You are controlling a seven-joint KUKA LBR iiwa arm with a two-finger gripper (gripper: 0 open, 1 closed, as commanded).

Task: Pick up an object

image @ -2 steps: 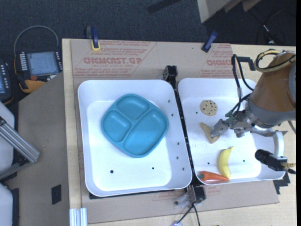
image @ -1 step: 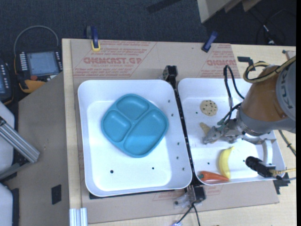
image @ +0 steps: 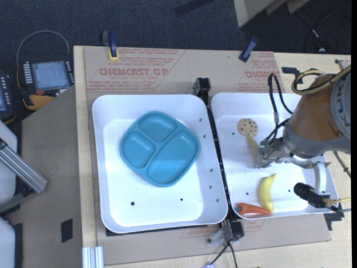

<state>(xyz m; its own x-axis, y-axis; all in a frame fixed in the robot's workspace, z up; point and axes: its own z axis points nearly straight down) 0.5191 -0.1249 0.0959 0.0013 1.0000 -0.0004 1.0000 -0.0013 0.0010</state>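
In the right bin lie a round tan cookie with dark spots, a yellow banana and an orange carrot-like piece against the front wall. My gripper is low in the middle of this bin, just below the cookie and just above the banana's upper tip. Nothing is visibly held in it. The arm's grey and orange body covers the bin's right part.
The left bin holds a blue divided plate near its middle. A black divider with clamps runs between the two bins. A handheld control pendant lies off the bench at the far left.
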